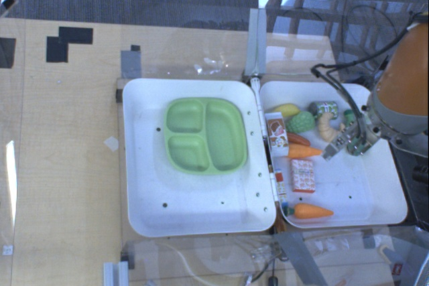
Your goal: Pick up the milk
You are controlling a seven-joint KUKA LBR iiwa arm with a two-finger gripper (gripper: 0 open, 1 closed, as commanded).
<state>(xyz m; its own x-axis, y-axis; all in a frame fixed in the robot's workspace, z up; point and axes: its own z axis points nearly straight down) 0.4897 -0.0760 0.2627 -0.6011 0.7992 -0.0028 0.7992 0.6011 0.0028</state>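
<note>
Wooden bench with two white bins

The bench point(67, 164) is pale wood with black patches point(67, 42) near its far left edge. The left bin point(144, 211) and right bin point(382, 201) sit side by side on it, edges touching.

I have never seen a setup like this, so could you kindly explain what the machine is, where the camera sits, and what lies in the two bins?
One camera looks down at a slant on a wooden bench. The grey and orange shape on the right is a robot arm; its gripper hangs over the right bin. That bin contains toy food: two carrots, a milk carton, a red box, a can and more. The left bin contains a green divided plate. I cannot see anything being held.
</note>
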